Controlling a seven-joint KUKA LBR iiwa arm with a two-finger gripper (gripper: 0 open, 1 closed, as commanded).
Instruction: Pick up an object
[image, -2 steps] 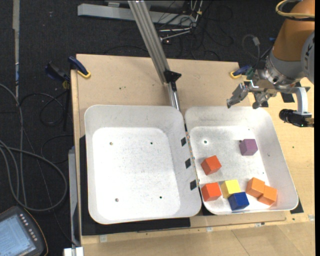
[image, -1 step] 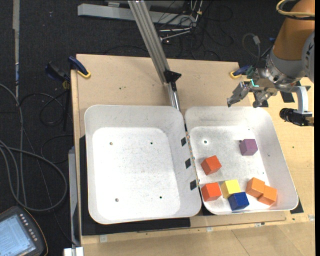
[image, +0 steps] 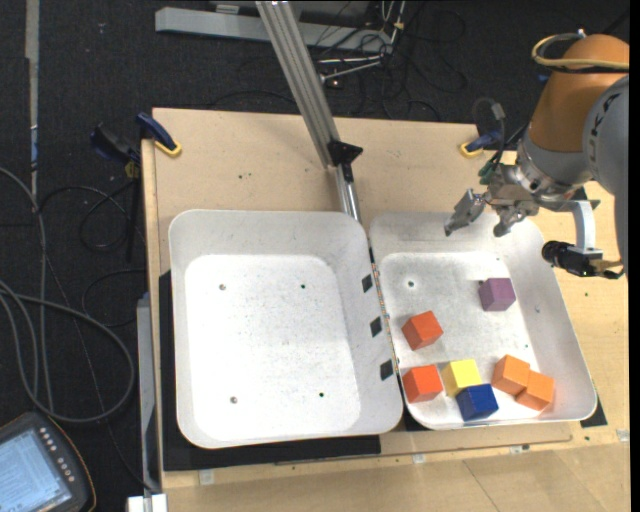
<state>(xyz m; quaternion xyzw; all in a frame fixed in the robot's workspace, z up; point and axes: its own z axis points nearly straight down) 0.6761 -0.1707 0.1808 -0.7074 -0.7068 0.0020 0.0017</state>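
Bench: a tan board (image: 260, 170) bearing two shallow white bins side by side.
Left bin: the left bin (image: 200, 240) is speckled, with a few small dark dots.
Right bin: the right bin (image: 430, 260) holds all the blocks.
Arm: the grey arm (image: 575, 110) with its orange band reaches in from the right, over the right bin's far edge.
Gripper: the gripper (image: 483, 218) hangs above the far rim, its two fingers spread apart with nothing between them.
Purple block: the purple block (image: 496, 294) lies nearest the gripper, just below it.
Orange blocks: one (image: 422, 329) mid-bin, one (image: 423, 382) at the near left, two (image: 524, 382) touching at the near right.
Yellow block: the yellow block (image: 462, 375) touches the blue block (image: 477, 402) at the near edge.
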